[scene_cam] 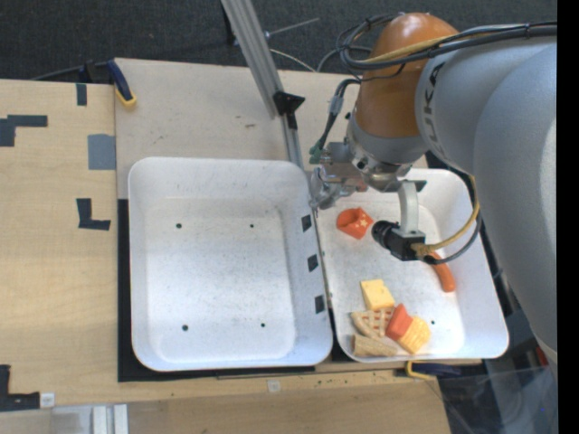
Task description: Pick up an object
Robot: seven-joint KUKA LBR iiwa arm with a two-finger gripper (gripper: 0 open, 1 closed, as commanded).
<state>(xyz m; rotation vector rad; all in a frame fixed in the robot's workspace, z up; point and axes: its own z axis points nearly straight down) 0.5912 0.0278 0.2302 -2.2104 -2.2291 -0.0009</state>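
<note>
Arm over the right bin, small toy foods below it.

The grey arm (488,125) reaches in from the table's right edge, its gripper (330,186) above the right bin's (470,333) left wall; whether the fingers are apart or together I cannot tell. The left bin (217,260) sits beside it. An orange piece (355,222) lies just beside the gripper; yellow block (377,294), waffle pieces (373,325) and a carrot (444,277) lie nearer the front edge.

Left bin (217,269): its floor gives you open passage. Right bin (470,333): orange block (355,222) near the dividing rims, carrot-like piece (444,277) toward the right rim, food-shaped toys (389,324) crowding the front edge. Arm (470,107) overhangs the back half.
</note>
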